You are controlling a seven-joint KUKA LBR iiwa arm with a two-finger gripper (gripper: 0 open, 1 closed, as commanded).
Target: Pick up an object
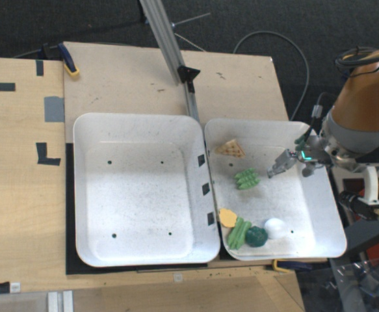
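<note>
While my tool (pixel 279 166) hovers in the right bin (pixel 319 203), can't tell its state; green ridged piece (pixel 246 179) lies just left of it, cracker wedge (pixel 230 149) farther back.

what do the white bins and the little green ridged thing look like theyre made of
The two shallow white bins look like thin moulded plastic: rounded corners, a smooth raised rim, a matte speckled floor. The small green ridged object in the right bin seems to be plastic or rubber play food, judging by its even colour and moulded grooves, though that stays uncertain at this size.
</note>
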